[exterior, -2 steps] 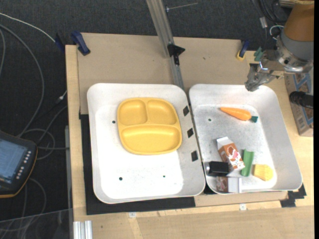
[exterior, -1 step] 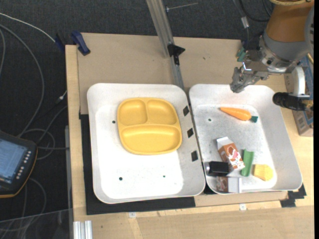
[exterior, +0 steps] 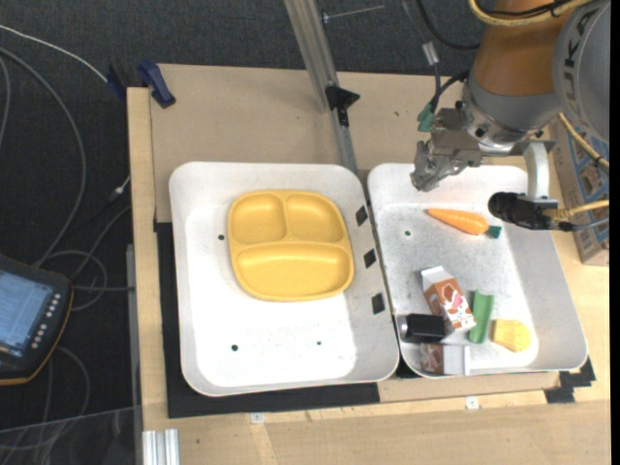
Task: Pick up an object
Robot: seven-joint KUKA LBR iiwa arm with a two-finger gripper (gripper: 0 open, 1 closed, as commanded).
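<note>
A slanted overhead view of a wooden bench point(exterior: 145, 260) carrying two shallow white bins side by side. The left bin point(exterior: 199, 289) holds a yellow divided plate point(exterior: 289, 243) with three compartments, lying flat toward the bin's far half.

The right bin point(exterior: 552, 289) holds several small items. A toy carrot point(exterior: 457, 221), orange with a small green stub at its right end, lies on its side in the far part of the bin. Toward the near end sits a cluster: a small carton point(exterior: 448, 301) with orange and white printing, a green piece point(exterior: 480, 316) just to its right, a yellow toy point(exterior: 512, 334) right of that, a black block point(exterior: 423, 327) to the left of the carton, and a small dark packet point(exterior: 444, 358) against the near wall.

The grey arm with its orange band point(exterior: 528, 27) enters from the upper right. Its gripper point(exterior: 427, 176) hangs over the far left corner of the right bin, pointing down, left of and a little beyond the carrot, apart from it. Nothing is seen between the fingers; how far they are parted cannot be told from this angle.

A metal post point(exterior: 315, 46) rises from the far side of the bench between the bins. A handheld screen point(exterior: 24, 308) lies on the dark floor at far left, among loose cables
</note>
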